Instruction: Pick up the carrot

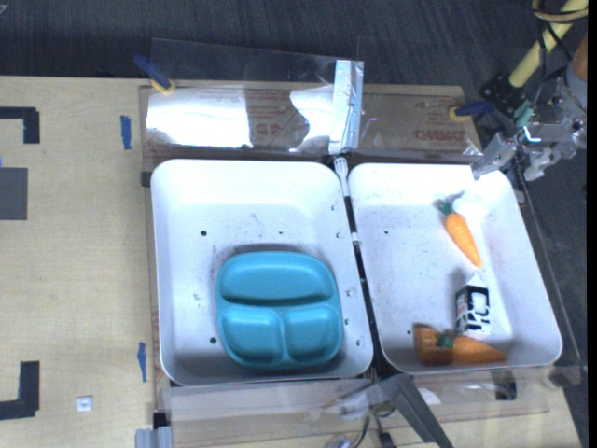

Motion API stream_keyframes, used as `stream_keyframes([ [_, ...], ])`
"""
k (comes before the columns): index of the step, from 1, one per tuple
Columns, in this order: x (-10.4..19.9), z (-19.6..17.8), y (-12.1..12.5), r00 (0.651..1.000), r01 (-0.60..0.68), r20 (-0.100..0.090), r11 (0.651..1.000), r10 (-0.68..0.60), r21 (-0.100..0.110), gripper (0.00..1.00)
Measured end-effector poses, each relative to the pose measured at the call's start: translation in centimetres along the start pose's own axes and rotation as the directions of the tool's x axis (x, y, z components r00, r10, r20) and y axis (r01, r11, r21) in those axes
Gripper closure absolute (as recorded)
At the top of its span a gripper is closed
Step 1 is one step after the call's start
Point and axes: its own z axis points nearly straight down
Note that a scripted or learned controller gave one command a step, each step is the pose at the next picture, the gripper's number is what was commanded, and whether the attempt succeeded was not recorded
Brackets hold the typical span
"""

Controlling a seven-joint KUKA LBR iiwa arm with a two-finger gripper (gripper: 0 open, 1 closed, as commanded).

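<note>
Claw (511, 152) sits over the far right corner of the right bin (410, 250), above the rim, at the end of the grey arm that comes in from the right w/ a yellow cable looped behind it. Claw state: cannot tell, tip too small and cluttered to read; nothing seen gripped. Closest item: carrot (463, 238), just below and left of claw, lying on bin floor, green top toward the claw, orange tip pointing away from it, tilted approx. diagonal. Apart from claw, not touching. Next out, same direction: white tube (476, 308) w/ black lettering, lying flat just beyond the carrot tip; contact betw. the two can't be judged. Further still, at the bin wall opposite the claw: second carrot (478, 350), lying across, w/ a brown piece (427, 344) at its green end; what the brown piece is, unclear. Across the divider, well left of claw: left bin (177, 213) holding a teal divided tray (278, 308), 3 compartments, sitting in the half of the bin away from claw. Level w/ claw and to its left, a shiny clear sheet (242, 119) along the back of the bins. Furthest from claw: bare wood bench (75, 250) w/ black corner marks and bits of blue tape.
</note>
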Motion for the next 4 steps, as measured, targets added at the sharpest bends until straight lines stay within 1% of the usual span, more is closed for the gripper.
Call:
stream_keyframes([
  [1,-2.5,17.1,2.6,0.995,0.102,-0.001,0.995,-0.102,0.002,0.0],
  [2,-0.3,18.5,-1.7,1.0,-0.007,0.005,1.0,0.007,-0.02,0.0],
  [3,0.1,17.2,-1.3,1.0,-0.003,0.003,1.0,0.004,-0.031,1.0],
  [4,0.1,17.3,-1.3,1.0,-0.004,0.003,1.0,0.004,-0.028,0.0],
])
